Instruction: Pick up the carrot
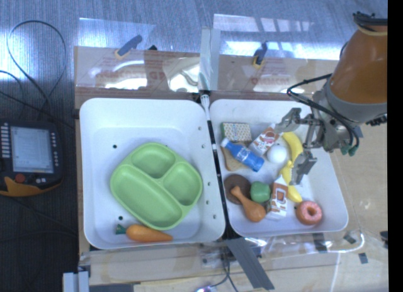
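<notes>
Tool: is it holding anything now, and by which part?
Nothing is held. The tool hovers open above the banana in the right bin; the carrot lies in the left bin.

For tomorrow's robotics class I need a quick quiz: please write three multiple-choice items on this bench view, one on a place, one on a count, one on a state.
1. Where does the orange toy carrot lie?
A. left white bin, below the green divided plate
B. on the plate
C. right white bin

2. How many compartments has the plate?
A. two
B. three
C. five

3. Where is the two-finger gripper?
A. touching the carrot
B. above the plate
C. over the right bin, near the yellow banana

Key: 1 A, the carrot rests by the left bin's front wall; 2 B, ridges mark three sections; 3 C, it hangs beside the banana, far from the carrot.
</notes>
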### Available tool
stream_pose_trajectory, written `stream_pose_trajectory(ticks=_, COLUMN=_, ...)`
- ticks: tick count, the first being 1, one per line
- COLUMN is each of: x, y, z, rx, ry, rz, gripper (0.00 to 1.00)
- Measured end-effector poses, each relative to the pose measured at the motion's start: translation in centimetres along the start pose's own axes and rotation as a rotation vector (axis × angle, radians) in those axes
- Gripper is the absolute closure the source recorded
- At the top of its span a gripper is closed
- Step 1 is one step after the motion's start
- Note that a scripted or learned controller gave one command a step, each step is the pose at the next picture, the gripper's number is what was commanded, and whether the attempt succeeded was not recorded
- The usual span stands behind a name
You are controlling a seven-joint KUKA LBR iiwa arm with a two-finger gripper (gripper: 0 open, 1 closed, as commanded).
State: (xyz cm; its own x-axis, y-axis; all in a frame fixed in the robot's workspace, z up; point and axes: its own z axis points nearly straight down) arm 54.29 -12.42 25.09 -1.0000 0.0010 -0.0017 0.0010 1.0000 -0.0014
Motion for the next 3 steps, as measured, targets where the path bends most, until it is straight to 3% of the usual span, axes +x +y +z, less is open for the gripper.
stream_pose_trajectory(ticks=1, x=5.3, y=5.2, z=-1.7, rx=-0.002, ry=-0.002, rz=0.053, gripper=0.00)
stream_pose_trajectory(ticks=2, x=6.0, y=9.2, z=6.9, rx=-0.002, ry=0.008, rz=0.093, gripper=0.00)
stream_pose_trajectory(ticks=3, x=1.1, y=-3.7, z=0.2, rx=0.003, ry=-0.005, rz=0.227, gripper=0.00)
